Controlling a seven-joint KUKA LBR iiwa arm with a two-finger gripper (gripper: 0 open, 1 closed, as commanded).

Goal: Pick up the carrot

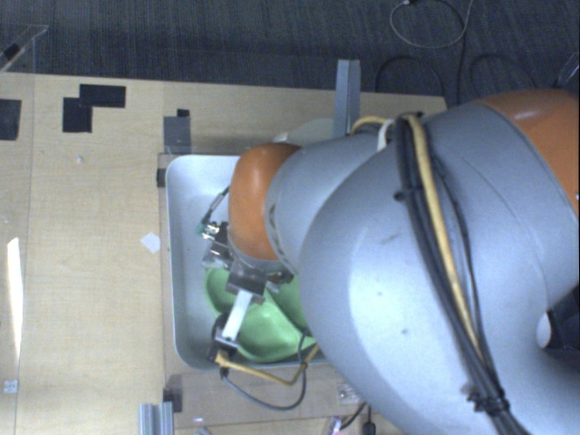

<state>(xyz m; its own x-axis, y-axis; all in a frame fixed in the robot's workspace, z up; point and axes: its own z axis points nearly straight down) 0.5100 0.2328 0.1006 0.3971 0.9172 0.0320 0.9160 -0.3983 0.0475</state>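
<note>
The arm (426,270) reaches across the white bin (181,243) on the desk (82,270) and covers most of its interior. The end effector (237,311) sits low over a green object (263,329) in the near part of the bin; whether it is spread or closed cannot be determined. The carrot cannot be located from this angle; it may lie under the arm. Expected handling: light, rigid, smooth, tapered. Grip across the thicker mid-section to limit slipping or rolling.
</note>
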